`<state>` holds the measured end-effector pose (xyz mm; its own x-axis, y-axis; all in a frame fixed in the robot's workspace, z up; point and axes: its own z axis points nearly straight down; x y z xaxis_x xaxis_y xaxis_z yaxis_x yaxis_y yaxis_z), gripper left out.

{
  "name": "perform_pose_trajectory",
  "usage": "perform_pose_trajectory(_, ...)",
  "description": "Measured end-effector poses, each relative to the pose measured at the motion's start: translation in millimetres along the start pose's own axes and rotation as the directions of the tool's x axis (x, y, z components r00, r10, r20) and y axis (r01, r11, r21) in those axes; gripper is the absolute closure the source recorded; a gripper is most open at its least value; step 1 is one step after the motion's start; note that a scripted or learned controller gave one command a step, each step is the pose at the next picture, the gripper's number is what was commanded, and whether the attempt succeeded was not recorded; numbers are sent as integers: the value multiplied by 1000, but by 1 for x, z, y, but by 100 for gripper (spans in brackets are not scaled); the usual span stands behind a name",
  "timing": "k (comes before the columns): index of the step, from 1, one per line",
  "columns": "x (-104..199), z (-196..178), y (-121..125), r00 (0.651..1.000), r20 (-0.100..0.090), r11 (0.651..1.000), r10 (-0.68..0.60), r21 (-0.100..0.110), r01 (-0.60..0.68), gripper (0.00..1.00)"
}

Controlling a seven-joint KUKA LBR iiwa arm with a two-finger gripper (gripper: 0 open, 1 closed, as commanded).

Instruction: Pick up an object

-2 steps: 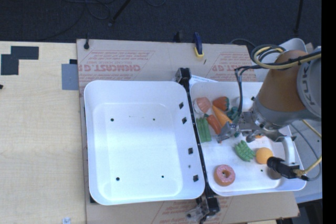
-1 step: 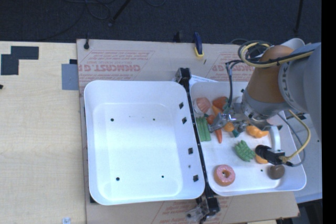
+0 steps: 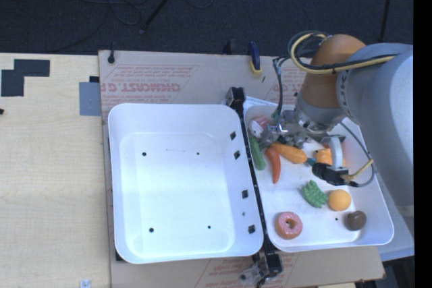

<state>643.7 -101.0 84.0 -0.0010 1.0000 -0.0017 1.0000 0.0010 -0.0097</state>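
The right bin (image 3: 378, 234) holds several toy foods. An orange carrot (image 3: 291, 154) lies beside a red chili (image 3: 275, 166) and a dark green cucumber (image 3: 257, 154) along the left wall. A pink-and-white piece (image 3: 258, 125) sits in the back left corner. Toward the front lie a pink donut (image 3: 289, 224), a green leafy piece (image 3: 313, 193), an orange ball (image 3: 339, 199) and a brown lump (image 3: 355, 219). My gripper (image 3: 277, 133) is low over the back left of this bin, just above the carrot's near end and next to the pink-and-white piece.
The left bin (image 3: 128, 239) stands beside the right one, parted by a black-clipped divider (image 3: 244, 165). Another small orange piece (image 3: 323, 156) lies partly hidden under the wrist. The arm's grey body (image 3: 385, 111) covers the right bin's back right corner.
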Motion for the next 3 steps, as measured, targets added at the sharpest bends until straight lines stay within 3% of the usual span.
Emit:
perform_pose_trajectory(1, -1, -6, -3, 1000, -3, 1000, 4, 10, -4, 100)
perform_pose_trajectory(2, -17, -1, -47, 1000, -3, 1000, 3, -6, -3, 100)
perform_pose_trajectory(3, 48, -105, -22, 1000, -3, 1000, -5, -10, 5, 100)
